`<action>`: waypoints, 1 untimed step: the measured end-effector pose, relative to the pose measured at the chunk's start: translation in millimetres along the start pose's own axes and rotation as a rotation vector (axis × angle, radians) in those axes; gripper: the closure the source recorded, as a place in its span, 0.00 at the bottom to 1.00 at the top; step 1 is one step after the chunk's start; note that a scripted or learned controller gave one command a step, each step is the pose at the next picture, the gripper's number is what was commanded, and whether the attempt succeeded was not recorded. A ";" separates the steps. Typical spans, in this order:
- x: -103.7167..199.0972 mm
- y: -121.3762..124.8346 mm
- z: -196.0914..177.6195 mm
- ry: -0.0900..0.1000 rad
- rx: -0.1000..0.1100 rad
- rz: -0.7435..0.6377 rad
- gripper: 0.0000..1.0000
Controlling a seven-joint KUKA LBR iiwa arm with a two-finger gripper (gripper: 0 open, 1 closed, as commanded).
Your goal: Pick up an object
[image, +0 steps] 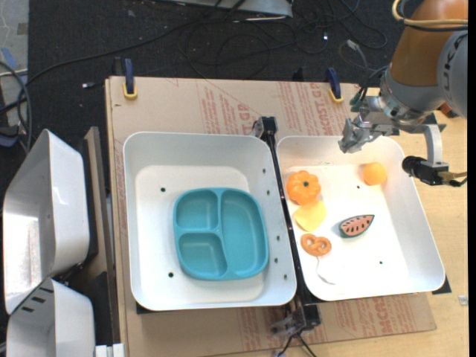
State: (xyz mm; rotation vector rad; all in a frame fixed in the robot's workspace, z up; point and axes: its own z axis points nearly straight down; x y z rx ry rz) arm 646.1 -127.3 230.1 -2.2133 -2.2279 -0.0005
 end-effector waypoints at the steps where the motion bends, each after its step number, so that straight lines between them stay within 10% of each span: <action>1: 52.9 -6.3 -10.8 0.001 -0.001 -0.001 1.00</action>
